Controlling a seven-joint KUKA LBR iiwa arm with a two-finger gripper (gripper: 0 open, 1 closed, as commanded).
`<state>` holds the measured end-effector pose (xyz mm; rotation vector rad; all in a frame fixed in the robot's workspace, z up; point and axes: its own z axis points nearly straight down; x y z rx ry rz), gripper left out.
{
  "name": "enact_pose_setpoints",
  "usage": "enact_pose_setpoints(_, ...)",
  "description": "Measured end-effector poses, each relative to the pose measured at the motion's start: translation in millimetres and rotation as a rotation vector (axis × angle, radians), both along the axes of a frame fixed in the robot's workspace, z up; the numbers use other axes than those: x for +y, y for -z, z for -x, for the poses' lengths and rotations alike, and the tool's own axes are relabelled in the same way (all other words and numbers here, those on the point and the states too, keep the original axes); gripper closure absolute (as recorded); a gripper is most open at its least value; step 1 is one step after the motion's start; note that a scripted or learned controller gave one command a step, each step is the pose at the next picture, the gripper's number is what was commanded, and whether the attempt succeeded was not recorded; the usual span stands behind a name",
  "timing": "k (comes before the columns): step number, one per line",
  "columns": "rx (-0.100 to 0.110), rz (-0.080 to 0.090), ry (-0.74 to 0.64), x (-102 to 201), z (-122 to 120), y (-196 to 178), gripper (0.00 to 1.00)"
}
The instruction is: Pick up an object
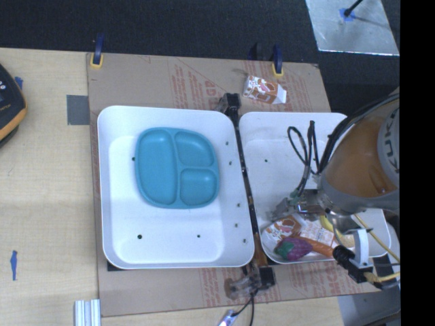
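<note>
A yellow-and-black device [8, 111] sits at the far left edge of the wooden surface [41, 202], with a grey tape patch [78, 109] just beside the cardboard sheet [177, 80] that underlies both bins. The left bin [122, 243] holds a blue divided plate [178, 168], lying flat toward its upper part. A small red-and-white packet [265, 91] lies on the cardboard above the right bin [268, 138].

In the right bin's near corner a cluster of objects lies close together: a red-and-white wrapper [280, 230], a purple-and-green item [294, 250] and an orange carrot-like piece [318, 247]. The grey arm [360, 161] with its orange band covers the bin's right side, black cables [302, 148] looping beside it. The claw [299, 208] hangs low, just above that cluster; whether it is apart or together cannot be told.
</note>
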<state>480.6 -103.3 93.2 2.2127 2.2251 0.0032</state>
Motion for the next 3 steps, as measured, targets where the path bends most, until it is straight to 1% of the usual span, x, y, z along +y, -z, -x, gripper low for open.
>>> enact_pose_setpoints(1,0.006,0.0,0.003,-74.7,-60.4,1.0,0.0)
enact_pose_setpoints(2,0.005,0.0,0.002,-108.8,-61.5,-96.6,0.0)
enact_pose_setpoints(3,0.009,-0.002,0.001,-108.2,-33.8,2.3,0.0)
